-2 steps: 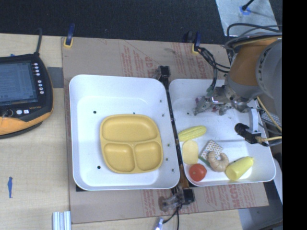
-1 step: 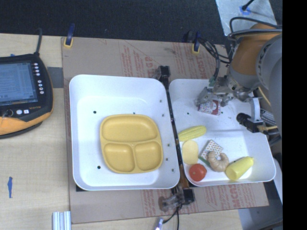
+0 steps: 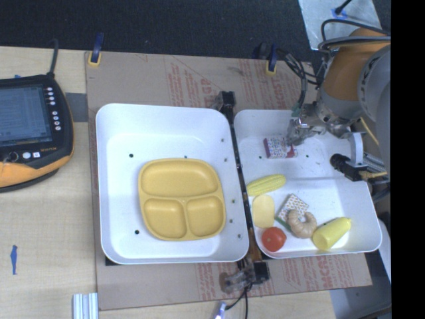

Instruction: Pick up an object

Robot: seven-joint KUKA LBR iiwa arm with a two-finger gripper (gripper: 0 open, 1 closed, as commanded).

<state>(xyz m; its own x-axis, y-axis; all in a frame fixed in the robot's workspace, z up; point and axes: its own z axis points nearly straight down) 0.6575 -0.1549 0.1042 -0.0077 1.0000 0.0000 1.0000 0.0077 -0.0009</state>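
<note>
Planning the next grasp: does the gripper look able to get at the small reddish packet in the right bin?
Probably yes. The gripper hovers right beside the packet, which lies alone on bare bin floor, apart from the corn.

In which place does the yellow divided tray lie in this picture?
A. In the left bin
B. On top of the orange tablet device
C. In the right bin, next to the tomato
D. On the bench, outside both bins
A: the yellow divided tray lies flat on the floor of the left bin, while the tomato and the other small items lie in the right bin.
</note>
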